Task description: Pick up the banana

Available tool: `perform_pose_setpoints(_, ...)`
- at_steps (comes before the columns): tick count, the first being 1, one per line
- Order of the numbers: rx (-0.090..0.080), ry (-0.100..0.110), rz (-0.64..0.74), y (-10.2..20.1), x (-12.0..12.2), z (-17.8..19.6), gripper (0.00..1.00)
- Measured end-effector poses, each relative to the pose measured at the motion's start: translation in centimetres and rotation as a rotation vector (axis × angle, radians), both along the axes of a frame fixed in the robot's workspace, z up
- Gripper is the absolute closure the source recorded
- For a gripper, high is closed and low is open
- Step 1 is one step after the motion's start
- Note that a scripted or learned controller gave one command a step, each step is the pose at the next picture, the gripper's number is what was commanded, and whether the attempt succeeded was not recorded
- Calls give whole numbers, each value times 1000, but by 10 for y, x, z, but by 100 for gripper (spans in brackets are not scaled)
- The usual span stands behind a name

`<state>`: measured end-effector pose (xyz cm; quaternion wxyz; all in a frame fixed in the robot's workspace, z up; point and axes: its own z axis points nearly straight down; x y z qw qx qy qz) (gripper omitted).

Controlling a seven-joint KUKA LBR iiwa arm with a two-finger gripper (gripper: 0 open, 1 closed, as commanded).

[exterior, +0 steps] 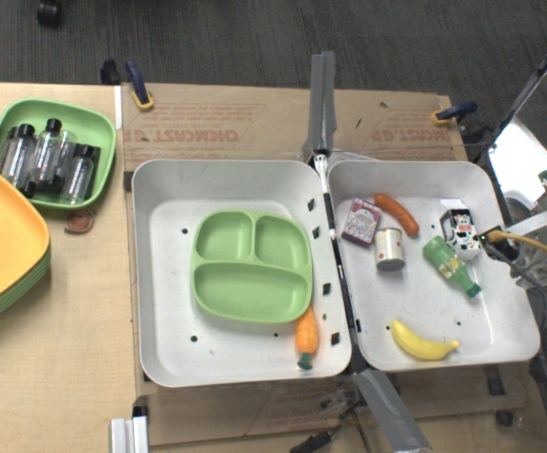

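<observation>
Banana, just one, lies near the front wall of the right bin; two carrots, one at the back there, one in the left bin touching the green tray; a can, a purple box, a green bottle behind the banana; jaws, cannot tell.

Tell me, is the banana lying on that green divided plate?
No, the banana lies in the right bin near its front edge, while the green plate sits in the left bin.
</observation>
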<state>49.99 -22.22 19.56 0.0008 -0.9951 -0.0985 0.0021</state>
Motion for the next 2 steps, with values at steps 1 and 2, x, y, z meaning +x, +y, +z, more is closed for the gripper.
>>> perform_pose_setpoints(1, 2, 0, 279, 0, 2, -17, 100)
perform_pose_setpoints(2, 1, -2, 223, 0, -2, -18, 100)
